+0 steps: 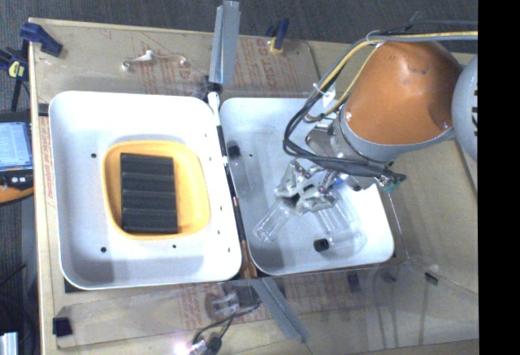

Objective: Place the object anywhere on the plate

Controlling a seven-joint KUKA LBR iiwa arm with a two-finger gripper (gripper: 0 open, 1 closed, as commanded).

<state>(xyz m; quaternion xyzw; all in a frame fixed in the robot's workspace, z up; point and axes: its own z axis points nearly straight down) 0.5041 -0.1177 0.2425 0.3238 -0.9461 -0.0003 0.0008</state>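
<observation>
Orange-banded arm (402, 93) over right bin (244, 183), gripper (305, 197) apparently open, dark ridged object (149, 192) on yellow plate (193, 183), left bin (73, 183).

Camera: you have a single fixed view from above the tabletop (73, 53), looking down at a slant.
Facing: you look onto both white bins, the left bin (73, 183) and the right bin (260, 126) side by side mid-frame.
Distance: far enough that you see both bins whole, the tabletop's edges and dark floor beyond the top.
Arm side: the arm (406, 93) enters from your right and looms large, near the lens.
</observation>
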